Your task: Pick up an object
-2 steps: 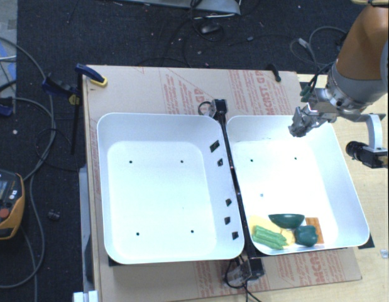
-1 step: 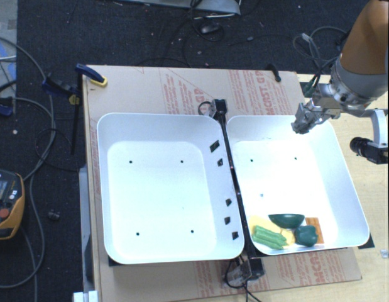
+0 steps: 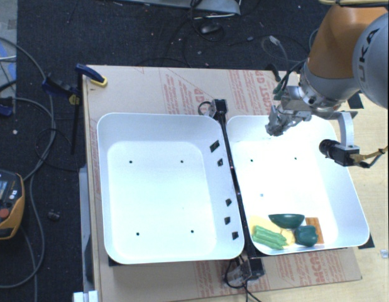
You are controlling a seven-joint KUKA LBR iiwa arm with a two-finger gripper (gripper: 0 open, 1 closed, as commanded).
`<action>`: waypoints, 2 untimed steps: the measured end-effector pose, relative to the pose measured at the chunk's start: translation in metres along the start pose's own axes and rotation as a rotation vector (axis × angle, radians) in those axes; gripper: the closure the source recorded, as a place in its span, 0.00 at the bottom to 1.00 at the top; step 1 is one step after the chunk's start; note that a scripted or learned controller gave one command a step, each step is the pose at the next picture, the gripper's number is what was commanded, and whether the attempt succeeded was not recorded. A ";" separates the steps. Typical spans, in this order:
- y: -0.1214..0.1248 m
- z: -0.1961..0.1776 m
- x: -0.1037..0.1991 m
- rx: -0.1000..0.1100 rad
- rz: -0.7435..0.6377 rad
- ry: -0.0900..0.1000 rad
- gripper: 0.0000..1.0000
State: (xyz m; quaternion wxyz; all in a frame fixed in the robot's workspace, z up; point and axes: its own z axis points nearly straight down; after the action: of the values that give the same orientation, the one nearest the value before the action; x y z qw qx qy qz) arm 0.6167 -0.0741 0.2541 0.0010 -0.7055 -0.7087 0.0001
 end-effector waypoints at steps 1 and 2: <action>0.011 -0.001 0.058 -0.001 -0.001 0.000 1.00; 0.025 0.021 0.109 0.000 0.000 0.000 1.00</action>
State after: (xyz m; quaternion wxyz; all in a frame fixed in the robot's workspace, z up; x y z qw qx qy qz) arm 0.6412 0.0353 0.2337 0.0009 -0.7055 -0.7087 0.0003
